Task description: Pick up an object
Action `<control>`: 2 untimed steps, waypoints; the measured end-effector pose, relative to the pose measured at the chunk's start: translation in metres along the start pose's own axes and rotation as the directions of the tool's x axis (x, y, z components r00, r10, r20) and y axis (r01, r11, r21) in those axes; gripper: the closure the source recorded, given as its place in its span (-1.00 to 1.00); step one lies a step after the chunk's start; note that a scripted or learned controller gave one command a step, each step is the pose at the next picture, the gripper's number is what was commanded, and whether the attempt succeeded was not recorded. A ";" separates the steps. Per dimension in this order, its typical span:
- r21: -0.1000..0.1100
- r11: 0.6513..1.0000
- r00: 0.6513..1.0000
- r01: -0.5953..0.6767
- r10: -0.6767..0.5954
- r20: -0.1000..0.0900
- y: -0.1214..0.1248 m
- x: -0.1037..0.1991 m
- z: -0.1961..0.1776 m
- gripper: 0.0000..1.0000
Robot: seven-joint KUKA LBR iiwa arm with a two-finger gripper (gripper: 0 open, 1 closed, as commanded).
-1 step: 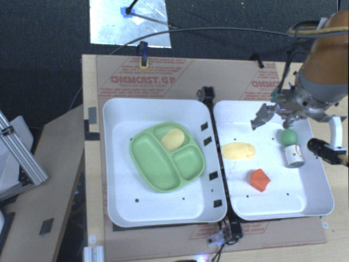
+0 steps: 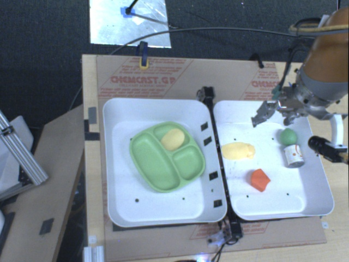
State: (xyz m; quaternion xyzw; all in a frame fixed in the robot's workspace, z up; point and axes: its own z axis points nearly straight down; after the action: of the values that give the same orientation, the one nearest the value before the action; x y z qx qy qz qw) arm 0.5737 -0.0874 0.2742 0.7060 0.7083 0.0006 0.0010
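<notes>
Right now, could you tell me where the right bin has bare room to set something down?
The right bin is bare along its near edge, in front of the orange block, and in its far-left corner beyond the yellow piece. Its right side is crowded: green ball, small can, and the gripper overhead.

Bench [image 2: 152, 72]: brown board with red lettering, carrying two shallow white bins side by side
Left bin [image 2: 122, 162]: holds a green divided plate [image 2: 158, 168], tilted; a pale yellow rounded piece [image 2: 173, 140] sits in its upper compartment
Right bin [image 2: 294, 201]: white, shallow, touching the left bin along a black clipped seam [image 2: 215, 157]
Blue-and-yellow clamp [image 2: 143, 56]: at the board's far edge
Shiny foil sheet [image 2: 128, 14]: on dark floor beyond the bench, blue mark on it
Aluminium rail [image 2: 19, 152]: at the left edge
Black cable [image 2: 218, 30]: arcs over the far side
</notes>
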 end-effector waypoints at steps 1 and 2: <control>0.005 1.000 1.000 -0.002 0.002 -0.001 0.003 0.001 0.042 -1.00; 0.005 1.000 1.000 -0.002 0.002 -0.001 0.008 -0.002 0.103 -1.00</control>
State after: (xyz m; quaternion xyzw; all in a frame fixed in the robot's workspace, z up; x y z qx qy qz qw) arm 0.5818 -0.0899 0.1717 0.7068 0.7074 -0.0010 -0.0011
